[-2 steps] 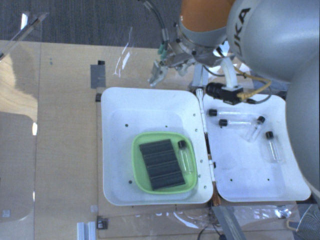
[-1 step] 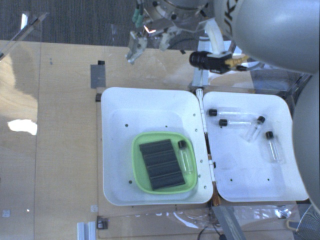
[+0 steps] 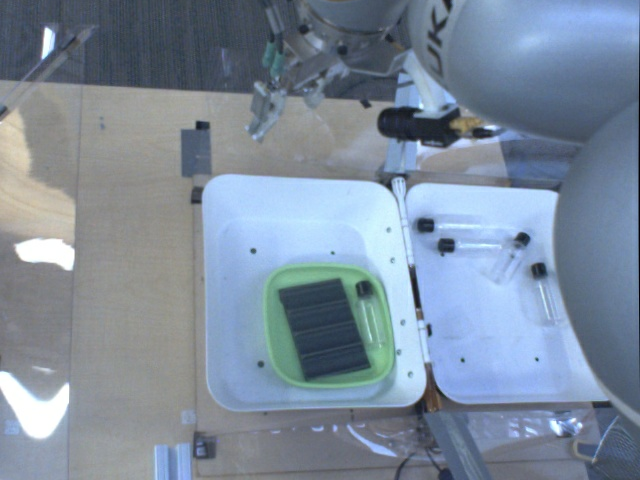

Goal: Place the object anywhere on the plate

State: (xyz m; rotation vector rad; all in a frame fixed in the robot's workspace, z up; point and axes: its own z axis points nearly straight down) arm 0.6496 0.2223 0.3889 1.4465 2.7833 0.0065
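nearest the camera, the green plate point(image 3: 275, 313) sat in the left white bin point(image 3: 225, 268), toward its front, carrying a dark ribbed block point(image 3: 322, 328) across its middle and a clear vial with a black cap point(image 3: 368, 313) lying along the block's right side, inside the plate's rim. just beside it, the right white bin point(image 3: 480, 368) held more clear vials point(image 3: 480, 240) with black caps, scattered in its back half and well apart from the plate. farther back, past both bins and above the bare counter point(image 3: 120, 268), the pincer point(image 3: 268, 108) hung from the grey arm point(image 3: 540, 38) with its orange band; nothing showed between its fingers, though from this slant it could not be told how far apart they stood. judged from this layout, one vial already lay on the plate, so that placement looked done, and the arm seemed to be between steps, raised clear of the bins. if another vial was meant to follow, the next move would call for swinging over to the right bin, descending onto a single vial lying apart from its neighbours, closing on its body rather than its cap, then carrying it left over the bin walls. a smooth round vial could easily roll or slip from the grasp.
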